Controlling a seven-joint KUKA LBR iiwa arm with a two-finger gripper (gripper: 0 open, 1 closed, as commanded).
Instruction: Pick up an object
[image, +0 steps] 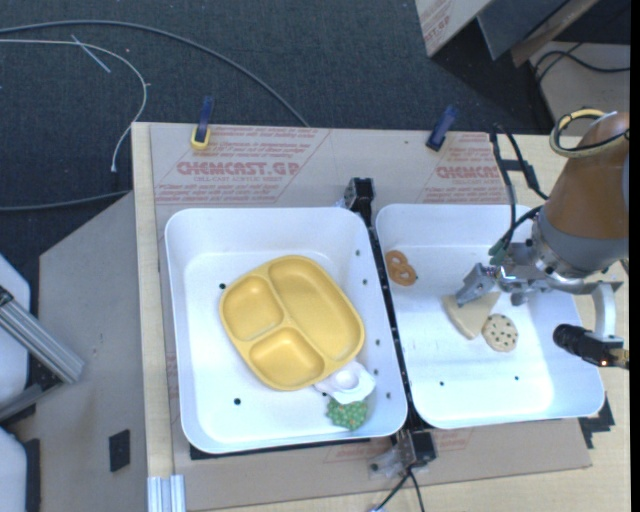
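Green, pea-like food (348, 413) lies at the near edge of the left bin (190, 300), just beside a small white piece with a rounded centre (346, 380) that touches the near corner of a yellow three-compartment plate (291, 320). That plate sits tilted across the middle of the left bin, its compartments bare. To the right, the second white bin (450, 400) holds three food items: a small brown pretzel (401, 267) near its far left corner, a pale wedge-shaped slice (463, 319) toward the middle, and a round chocolate-chip cookie (500, 332) touching or just beside the wedge on its right. Reaching in from the right, the grey arm with its orange band (590, 190) carries the gripper (478, 288) low over the right bin, its grey tip directly above the far edge of the pale wedge; whether the tip touches the wedge cannot be told, nor how the gripper is set, and nothing can be seen held in it. Both bins rest side by side on a brown cardboard sheet (250, 165) printed with red lettering and pinned at its far edge by two blue clamps (204, 122). Black cables (515, 165) trail along the far right of the bench toward the arm, and thin pale wires curve over the dark floor (90, 90) at the far left.
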